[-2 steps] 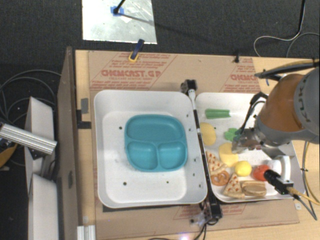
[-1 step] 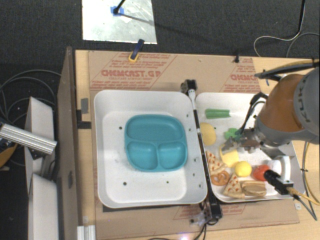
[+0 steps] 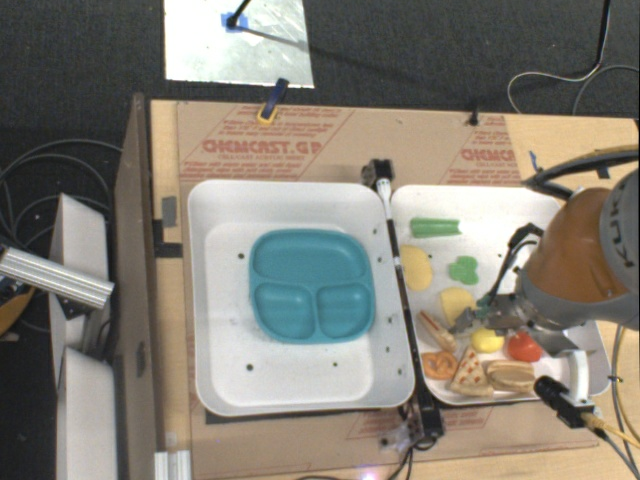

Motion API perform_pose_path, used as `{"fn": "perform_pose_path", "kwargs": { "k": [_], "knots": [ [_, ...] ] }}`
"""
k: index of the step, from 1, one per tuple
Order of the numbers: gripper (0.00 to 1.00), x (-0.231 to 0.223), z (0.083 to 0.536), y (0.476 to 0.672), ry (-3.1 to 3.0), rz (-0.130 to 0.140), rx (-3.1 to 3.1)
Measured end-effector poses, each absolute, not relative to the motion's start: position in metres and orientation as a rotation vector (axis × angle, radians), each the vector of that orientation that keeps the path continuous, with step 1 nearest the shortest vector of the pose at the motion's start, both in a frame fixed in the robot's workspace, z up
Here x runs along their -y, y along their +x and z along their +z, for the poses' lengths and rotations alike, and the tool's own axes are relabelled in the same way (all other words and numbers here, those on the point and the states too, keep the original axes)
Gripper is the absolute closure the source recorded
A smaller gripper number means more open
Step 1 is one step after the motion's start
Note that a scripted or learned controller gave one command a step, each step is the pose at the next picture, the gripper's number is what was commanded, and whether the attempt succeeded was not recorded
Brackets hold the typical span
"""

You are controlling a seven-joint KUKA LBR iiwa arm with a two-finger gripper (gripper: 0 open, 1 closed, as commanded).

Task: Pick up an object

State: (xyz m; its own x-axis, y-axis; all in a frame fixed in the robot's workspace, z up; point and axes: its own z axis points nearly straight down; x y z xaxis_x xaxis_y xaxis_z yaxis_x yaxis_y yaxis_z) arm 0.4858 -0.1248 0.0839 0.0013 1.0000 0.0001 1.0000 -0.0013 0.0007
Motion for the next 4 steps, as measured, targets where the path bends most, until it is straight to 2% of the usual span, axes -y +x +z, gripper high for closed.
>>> {"fn": "perform_pose_path", "kwargs": {
  "k": [1,2,3,4],
  "knots": [
    [0.0,0.128,0.086,0.573,2.208,0.009,-2.223],
    [0.0,0.115,0.084,0.531,2.222,-0.001,-2.224],
    [0.0,0.156,0.086,0.606,2.209,0.006,-2.22],
    [0.0,0.114,0.084,0.567,2.217,0.0,-2.23]
  ]
}}
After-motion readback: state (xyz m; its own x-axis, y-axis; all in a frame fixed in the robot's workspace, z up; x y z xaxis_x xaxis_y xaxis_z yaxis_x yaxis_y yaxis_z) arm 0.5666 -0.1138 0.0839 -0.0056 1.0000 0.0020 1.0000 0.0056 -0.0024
